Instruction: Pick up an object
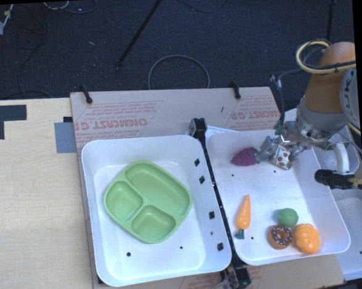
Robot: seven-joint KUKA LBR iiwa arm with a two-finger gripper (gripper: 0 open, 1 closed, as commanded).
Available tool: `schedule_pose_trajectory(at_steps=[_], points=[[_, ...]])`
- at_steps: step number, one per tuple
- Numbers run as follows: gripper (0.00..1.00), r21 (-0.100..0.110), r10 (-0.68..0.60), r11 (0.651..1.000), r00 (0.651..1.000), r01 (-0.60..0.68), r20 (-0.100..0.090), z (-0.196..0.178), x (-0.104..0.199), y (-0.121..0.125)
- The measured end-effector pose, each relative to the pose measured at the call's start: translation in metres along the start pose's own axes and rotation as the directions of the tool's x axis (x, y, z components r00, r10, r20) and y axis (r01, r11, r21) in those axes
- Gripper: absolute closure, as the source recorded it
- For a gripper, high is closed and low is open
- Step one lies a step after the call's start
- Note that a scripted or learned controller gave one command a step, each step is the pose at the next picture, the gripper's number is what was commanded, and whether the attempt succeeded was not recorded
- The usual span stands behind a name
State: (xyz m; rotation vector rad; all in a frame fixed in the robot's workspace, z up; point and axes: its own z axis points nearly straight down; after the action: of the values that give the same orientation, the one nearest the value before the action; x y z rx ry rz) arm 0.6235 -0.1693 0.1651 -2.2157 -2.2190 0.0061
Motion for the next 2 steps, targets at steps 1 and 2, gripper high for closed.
schedule_pose_trajectory(at_steps=[1, 2], points=[[0.00, 0.000, 0.001, 1.000, 1.000, -0.001, 0.000, 0.063, -0.001, 0.003], [0.00, -0.002, 0.000, 1.000, 1.000, 0.000, 0.000, 0.078, 0.001, 0.003]])
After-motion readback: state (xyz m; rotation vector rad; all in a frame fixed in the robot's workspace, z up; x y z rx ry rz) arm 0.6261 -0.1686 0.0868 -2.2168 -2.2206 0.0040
